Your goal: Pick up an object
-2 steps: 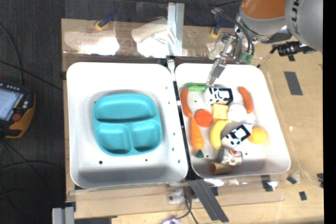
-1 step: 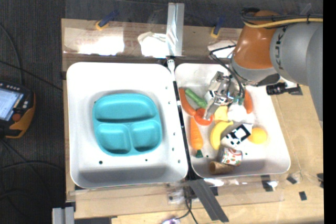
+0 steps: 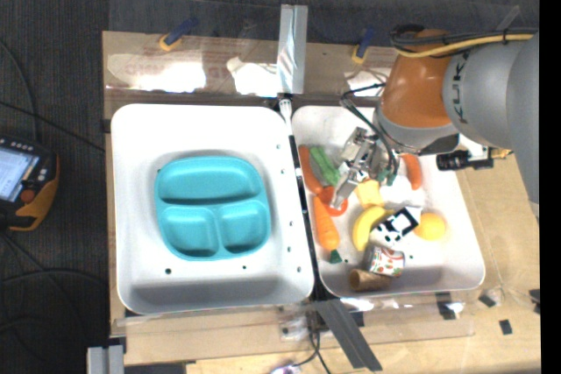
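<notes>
My gripper [image 3: 351,173] hangs low in the right bin [image 3: 456,276], near its left wall. Directly around it lie a green vegetable [image 3: 323,162], a red-orange piece [image 3: 310,172] and a small yellow item [image 3: 369,192]. An orange carrot [image 3: 326,228] lies just below the gripper along the divider. A yellow banana [image 3: 366,225] curves to the lower right of it. Whether anything is held cannot be made out from this angle.
Also in the right bin are an orange fruit [image 3: 431,227], a black-and-white tagged object [image 3: 400,223], a small printed carton [image 3: 384,261] and an orange piece [image 3: 412,172]. The left bin [image 3: 131,144] holds a teal compartment tray [image 3: 211,206]. The arm's orange band [image 3: 419,96] looms over the right bin's back.
</notes>
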`<state>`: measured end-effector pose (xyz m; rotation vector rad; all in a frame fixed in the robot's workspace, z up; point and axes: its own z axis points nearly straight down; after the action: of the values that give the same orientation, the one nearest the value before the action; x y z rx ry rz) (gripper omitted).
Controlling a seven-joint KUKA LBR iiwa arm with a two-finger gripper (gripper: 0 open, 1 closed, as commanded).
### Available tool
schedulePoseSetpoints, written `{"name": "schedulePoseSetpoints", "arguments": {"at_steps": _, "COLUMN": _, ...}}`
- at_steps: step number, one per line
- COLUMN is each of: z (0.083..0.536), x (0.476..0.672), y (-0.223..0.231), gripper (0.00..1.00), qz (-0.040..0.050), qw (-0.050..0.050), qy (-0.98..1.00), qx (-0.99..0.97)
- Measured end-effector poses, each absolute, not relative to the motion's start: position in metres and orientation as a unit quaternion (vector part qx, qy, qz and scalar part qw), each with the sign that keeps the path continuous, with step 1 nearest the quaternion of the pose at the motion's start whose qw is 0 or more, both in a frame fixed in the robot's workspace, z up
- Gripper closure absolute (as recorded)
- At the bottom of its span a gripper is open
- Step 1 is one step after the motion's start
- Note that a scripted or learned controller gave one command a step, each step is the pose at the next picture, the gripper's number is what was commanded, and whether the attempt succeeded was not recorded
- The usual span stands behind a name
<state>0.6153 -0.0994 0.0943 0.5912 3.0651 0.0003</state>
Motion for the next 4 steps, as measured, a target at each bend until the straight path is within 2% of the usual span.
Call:
{"name": "schedulePoseSetpoints", "arguments": {"at_steps": 1, "z": 0.094, "x": 0.560, "y": -0.105, "gripper": 0.00, "qz": 0.0014, "qw": 0.011, "qy": 0.974, "qx": 0.226}}
{"name": "schedulePoseSetpoints", "arguments": {"at_steps": 2, "z": 0.092, "x": 0.514, "y": -0.103, "gripper": 0.00, "qz": 0.0016, "qw": 0.009, "qy": 0.965, "qx": 0.263}}
{"name": "schedulePoseSetpoints", "arguments": {"at_steps": 3, "z": 0.103, "x": 0.516, "y": -0.102, "gripper": 1.00, "qz": 0.0021, "qw": 0.010, "qy": 0.965, "qx": 0.262}}
{"name": "schedulePoseSetpoints", "arguments": {"at_steps": 4, "z": 0.110, "x": 0.489, "y": -0.099, "gripper": 1.00, "qz": 0.0001, "qw": -0.001, "qy": 0.924, "qx": 0.381}}
